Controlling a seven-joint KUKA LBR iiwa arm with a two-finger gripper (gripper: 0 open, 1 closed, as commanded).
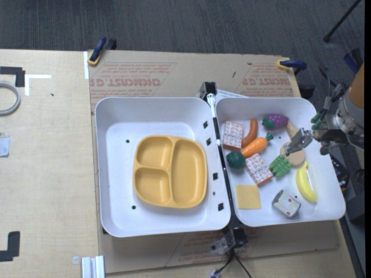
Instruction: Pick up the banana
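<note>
Lying banana (pixel 306 183): seen in the right bin (pixel 333 210), just below the jaws.
Jaws (pixel 298 142): state cannot be told.

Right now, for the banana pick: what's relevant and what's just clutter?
Relevant: banana, claw, right bin.

Clutter: carrot, sausage, eggplant, cheese slice, two printed cartons, yellow divided plate in the left bin.

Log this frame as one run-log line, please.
task: pick up banana | banana: lying in right bin, ungrasped | end effector: above bin's right side, beyond banana | plate: left bin
</note>
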